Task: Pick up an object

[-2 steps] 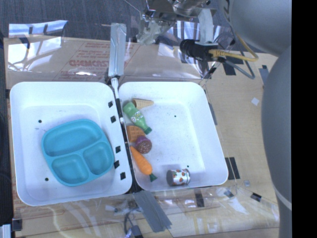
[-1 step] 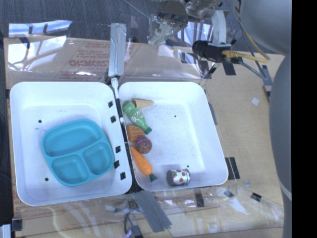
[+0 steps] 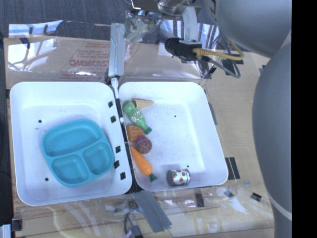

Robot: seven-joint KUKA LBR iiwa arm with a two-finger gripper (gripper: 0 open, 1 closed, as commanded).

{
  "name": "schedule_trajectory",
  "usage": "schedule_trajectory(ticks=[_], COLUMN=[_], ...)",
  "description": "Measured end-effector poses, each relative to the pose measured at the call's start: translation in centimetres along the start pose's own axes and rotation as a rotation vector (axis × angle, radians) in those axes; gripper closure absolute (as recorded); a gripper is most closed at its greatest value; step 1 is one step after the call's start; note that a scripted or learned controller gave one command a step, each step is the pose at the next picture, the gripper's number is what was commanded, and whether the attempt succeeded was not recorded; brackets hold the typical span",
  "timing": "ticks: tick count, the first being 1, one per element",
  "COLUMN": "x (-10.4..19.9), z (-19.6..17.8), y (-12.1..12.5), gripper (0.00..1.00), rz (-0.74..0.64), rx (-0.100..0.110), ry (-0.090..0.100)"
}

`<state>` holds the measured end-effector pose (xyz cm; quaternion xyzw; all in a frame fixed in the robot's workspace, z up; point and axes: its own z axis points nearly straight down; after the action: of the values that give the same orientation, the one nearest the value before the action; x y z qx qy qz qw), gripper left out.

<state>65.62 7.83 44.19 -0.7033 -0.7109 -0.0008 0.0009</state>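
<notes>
My gripper (image 3: 134, 21) sits at the top edge, blurred and partly cut off, so I cannot tell its state. The carrot (image 3: 142, 163) lies in the right bin (image 3: 198, 133), against its left wall.

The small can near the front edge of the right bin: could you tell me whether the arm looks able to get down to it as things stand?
Probably yes. The can lies on its side on bare bin floor, apart from the toy carrot to its left, with nothing above it. The right bin's front wall is close, which may crowd the approach.
</notes>
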Motion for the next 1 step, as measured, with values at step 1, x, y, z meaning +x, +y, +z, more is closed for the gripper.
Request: schedule_trajectory(ticks=[1], x=[12.75], z=[1.96], y=[-4.34], gripper=[1.0], rz=[-0.007], rx=[0.006], ry=[-0.001])
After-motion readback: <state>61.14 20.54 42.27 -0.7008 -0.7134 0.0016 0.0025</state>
